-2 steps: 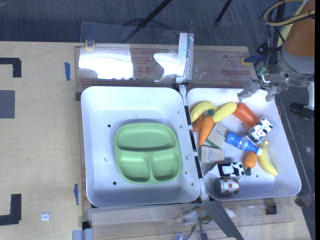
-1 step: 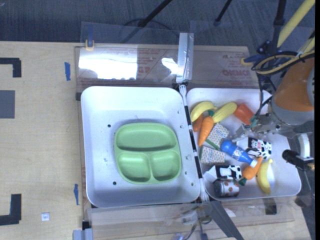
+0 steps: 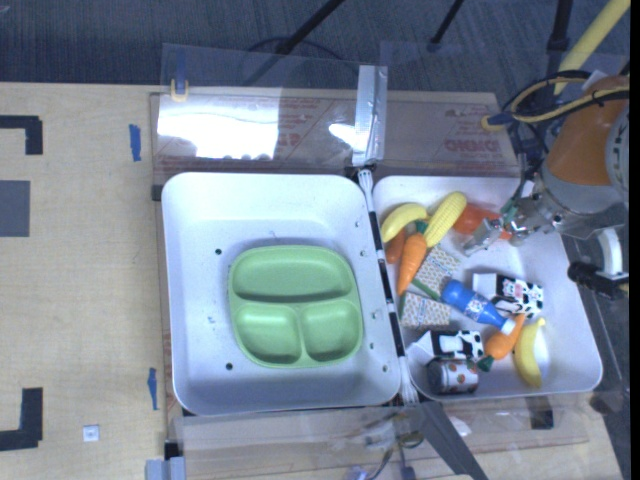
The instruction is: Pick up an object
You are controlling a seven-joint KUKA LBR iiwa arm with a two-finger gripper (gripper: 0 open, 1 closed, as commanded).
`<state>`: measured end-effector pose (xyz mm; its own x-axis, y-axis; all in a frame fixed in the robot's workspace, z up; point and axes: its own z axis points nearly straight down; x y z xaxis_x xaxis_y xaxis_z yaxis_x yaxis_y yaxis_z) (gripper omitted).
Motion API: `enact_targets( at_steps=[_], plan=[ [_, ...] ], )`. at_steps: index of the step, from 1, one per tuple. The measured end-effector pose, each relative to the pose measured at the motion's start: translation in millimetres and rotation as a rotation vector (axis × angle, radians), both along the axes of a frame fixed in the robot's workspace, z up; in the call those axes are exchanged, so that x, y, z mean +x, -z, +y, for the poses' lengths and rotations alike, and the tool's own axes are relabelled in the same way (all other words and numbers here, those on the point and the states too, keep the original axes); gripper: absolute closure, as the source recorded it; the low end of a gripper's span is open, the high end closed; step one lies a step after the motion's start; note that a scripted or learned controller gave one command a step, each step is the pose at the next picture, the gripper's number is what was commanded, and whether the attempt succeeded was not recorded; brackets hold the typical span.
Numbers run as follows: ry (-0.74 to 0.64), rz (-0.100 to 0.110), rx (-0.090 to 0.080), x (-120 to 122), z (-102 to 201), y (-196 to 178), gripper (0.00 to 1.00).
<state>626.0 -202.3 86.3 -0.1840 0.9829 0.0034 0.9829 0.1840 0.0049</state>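
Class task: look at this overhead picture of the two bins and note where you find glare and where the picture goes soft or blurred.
Camera view: strong white glare on the clear panel behind the left bin; the green tray is evenly lit and sharp; the gripper over the right bin looks slightly soft.

Green tray [image 3: 293, 303] — matt, smooth plastic
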Motion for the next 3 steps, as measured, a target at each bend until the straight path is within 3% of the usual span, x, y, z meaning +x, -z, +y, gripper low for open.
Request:
enact_targets(
  at_steps=[1,2,3],
  plan=[
    [0.0,-0.005,-0.005,1,-1,-11,1.0],
    [0.097,-0.001,-0.003,0,92,-1,1.0],
    [-0.016,0.002,-0.005,12,145,-132,1.0]
  ],
)
